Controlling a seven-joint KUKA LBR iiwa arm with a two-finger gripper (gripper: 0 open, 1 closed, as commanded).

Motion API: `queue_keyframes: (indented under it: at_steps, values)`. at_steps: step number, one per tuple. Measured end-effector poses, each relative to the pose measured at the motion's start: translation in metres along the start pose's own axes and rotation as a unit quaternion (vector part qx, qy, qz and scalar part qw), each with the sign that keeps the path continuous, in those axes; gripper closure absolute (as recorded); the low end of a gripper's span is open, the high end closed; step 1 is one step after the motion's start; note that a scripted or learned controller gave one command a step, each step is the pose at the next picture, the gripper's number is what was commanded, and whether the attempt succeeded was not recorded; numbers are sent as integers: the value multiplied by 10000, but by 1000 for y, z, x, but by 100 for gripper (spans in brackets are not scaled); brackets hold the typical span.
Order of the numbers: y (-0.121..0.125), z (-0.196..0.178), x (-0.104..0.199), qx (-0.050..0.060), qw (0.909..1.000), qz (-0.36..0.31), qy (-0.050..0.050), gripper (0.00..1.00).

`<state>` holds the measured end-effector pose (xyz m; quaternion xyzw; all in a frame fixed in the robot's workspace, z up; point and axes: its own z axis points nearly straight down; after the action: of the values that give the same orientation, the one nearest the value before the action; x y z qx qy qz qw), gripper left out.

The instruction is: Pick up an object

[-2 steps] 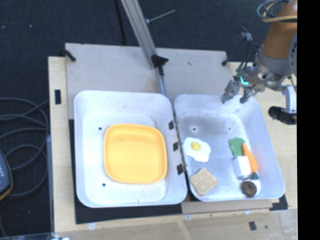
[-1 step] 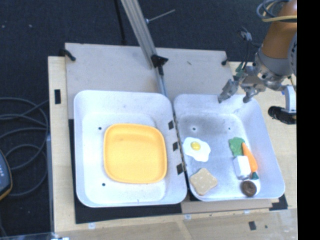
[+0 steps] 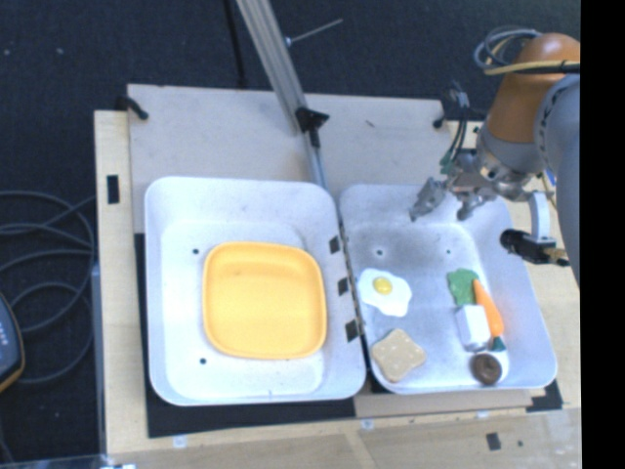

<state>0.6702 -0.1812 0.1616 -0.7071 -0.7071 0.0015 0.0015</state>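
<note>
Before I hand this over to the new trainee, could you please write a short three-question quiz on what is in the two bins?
1. True or false: the yellow plate lies in the left bin.
2. Which lies nearest the fried egg? A) the toast slice B) the carrot C) the brown round piece
3. Fill in: the gripper hangs over the ____ edge of the right bin, holding nothing.

Key:
1. True.
2. A.
3. Far (top) edge.
</note>
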Motion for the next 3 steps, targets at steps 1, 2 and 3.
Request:
queue_keyframes:
  at_steps: [1,2,3]
  values:
    - [-5,60,5,0,10000,-1,0,0]
    - [-5,61,5,-26,10000,1,-7,0]
    - [-4,49,4,-34,10000,-4,-11,100]
